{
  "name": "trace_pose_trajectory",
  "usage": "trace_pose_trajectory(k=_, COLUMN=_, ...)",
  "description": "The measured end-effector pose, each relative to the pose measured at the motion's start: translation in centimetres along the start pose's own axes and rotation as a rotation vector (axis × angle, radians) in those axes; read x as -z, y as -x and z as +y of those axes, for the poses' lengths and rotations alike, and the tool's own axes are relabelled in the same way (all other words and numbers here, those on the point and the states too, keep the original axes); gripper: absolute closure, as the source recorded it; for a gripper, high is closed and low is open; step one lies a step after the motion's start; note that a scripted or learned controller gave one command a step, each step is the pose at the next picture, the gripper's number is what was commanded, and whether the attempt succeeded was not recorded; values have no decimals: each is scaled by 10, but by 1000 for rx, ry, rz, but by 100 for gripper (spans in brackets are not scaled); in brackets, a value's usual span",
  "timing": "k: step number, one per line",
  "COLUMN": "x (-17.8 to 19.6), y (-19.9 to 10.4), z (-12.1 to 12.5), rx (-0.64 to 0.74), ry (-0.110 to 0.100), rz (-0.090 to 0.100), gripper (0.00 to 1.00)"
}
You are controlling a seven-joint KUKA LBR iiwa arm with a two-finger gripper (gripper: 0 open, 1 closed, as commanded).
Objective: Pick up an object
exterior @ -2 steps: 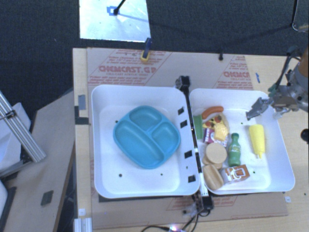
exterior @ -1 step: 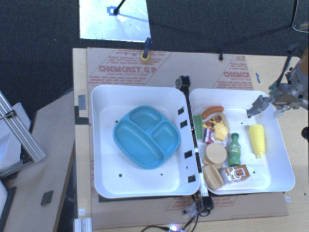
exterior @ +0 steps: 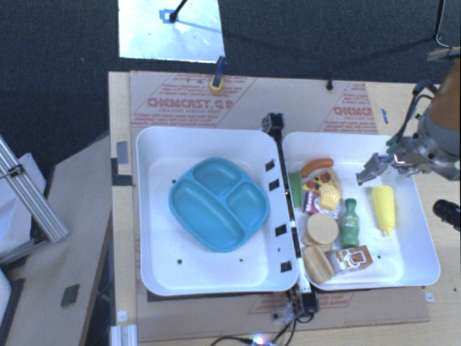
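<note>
My gripper (exterior: 376,169) hangs over the right bin (exterior: 425,254), near its upper right part, fingers spread open with nothing between them. Just below it lies a yellow mustard bottle (exterior: 384,207). Further left in the same bin sit a green bottle (exterior: 350,223), a hot dog (exterior: 318,167), a yellow chips-like packet (exterior: 325,193), a round tan bun (exterior: 322,230), a bread roll (exterior: 317,264) and a small orange-brown carton (exterior: 353,259).
The left bin (exterior: 155,265) holds a blue divided plate (exterior: 218,203). A black divider with clips (exterior: 282,193) runs between the bins. The arm's grey body (exterior: 441,132) enters from the right edge. A yellow and blue clamp (exterior: 217,78) sits at the bench's far edge.
</note>
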State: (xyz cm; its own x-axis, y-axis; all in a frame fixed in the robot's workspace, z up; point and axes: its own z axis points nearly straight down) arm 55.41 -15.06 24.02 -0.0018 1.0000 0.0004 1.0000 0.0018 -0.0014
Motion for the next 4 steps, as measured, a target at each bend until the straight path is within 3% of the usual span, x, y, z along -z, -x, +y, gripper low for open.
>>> trace_pose_trajectory(k=3, x=-154, y=4, z=-9, rx=-1, ry=5, rz=3, gripper=0)
trace_pose_trajectory(k=4, x=-140, y=4, z=-7, rx=0, ry=12, rz=2, gripper=100)
